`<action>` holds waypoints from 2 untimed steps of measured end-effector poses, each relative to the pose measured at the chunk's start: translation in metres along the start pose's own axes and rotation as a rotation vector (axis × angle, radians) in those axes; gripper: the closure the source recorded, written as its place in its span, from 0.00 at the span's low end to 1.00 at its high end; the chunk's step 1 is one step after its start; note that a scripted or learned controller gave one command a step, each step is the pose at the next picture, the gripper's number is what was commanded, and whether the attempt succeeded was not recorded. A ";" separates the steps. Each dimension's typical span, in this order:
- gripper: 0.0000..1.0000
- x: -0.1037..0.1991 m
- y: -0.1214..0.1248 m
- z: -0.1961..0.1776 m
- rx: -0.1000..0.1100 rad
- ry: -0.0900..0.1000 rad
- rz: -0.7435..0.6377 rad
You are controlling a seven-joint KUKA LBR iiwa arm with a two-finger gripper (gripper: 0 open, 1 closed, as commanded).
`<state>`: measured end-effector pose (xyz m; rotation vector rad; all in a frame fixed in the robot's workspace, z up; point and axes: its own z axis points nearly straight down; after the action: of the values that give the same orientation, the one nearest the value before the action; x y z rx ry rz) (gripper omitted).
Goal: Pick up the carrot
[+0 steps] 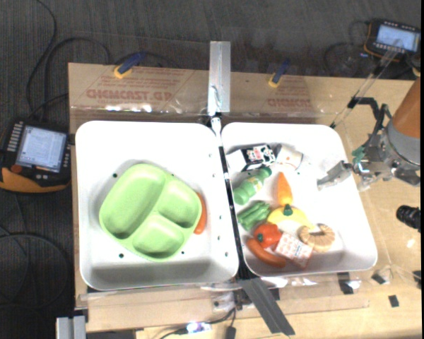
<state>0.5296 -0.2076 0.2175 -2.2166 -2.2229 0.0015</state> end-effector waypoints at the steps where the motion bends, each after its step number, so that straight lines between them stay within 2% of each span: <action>1: 0.00 0.042 0.019 0.115 0.000 0.000 0.025; 2: 1.00 0.043 0.019 0.107 0.002 0.002 0.024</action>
<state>0.5480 -0.1640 0.1109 -2.2413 -2.1939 0.0022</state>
